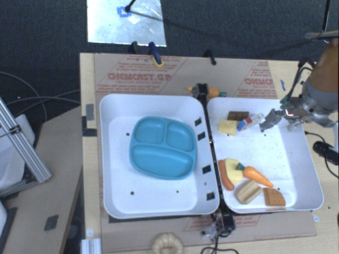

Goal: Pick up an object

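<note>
The right bin [296, 157] holds several toy foods. A brown chocolate block [238, 116], a yellow cheese cube [228, 127] and a small blue, red and white piece [248, 123] lie near its far edge. An orange carrot [258, 175], a red sausage [225, 177], a yellow slice [233, 170], a bread roll [248, 191] and a toast square [274, 197] lie at its near side. My gripper [282, 123] hangs over the far right part of this bin, just right of the small piece, open with nothing between its fingers.
A blue divided plate [163, 146] lies in the left bin [114, 157]. Black clips [205, 136] line the wall between the bins. The bare floor of the right bin [288, 152] lies below the gripper. Cables [323, 150] run at the right edge.
</note>
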Tool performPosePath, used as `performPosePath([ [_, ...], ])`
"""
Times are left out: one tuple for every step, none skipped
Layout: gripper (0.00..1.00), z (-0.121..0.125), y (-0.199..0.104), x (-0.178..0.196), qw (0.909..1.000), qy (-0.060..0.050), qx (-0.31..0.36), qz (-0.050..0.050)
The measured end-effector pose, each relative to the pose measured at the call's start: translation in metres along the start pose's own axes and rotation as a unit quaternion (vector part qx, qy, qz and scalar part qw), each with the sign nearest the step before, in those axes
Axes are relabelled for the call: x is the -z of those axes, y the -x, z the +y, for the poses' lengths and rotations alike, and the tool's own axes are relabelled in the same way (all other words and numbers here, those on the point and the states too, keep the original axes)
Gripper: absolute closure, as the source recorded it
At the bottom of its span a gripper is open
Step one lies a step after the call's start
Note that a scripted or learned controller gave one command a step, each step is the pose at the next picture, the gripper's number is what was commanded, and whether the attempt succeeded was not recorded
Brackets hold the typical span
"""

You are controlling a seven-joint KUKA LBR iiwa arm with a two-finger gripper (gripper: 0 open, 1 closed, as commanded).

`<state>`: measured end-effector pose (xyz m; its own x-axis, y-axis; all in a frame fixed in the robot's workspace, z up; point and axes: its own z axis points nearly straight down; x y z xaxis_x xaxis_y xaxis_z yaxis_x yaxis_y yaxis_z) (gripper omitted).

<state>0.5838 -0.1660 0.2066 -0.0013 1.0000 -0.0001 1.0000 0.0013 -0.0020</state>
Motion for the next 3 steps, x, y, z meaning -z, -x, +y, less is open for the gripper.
performPosePath([
  [0.0, -0.002, 0.0, -0.042, 1.0, 0.0, 0.0, 0.0],
  [0.0, -0.009, -0.007, -0.096, 1.0, 0.0, 0.0, 0.0],
  [0.0, -0.009, -0.007, -0.123, 1.0, 0.0, 0.0, 0.0],
])
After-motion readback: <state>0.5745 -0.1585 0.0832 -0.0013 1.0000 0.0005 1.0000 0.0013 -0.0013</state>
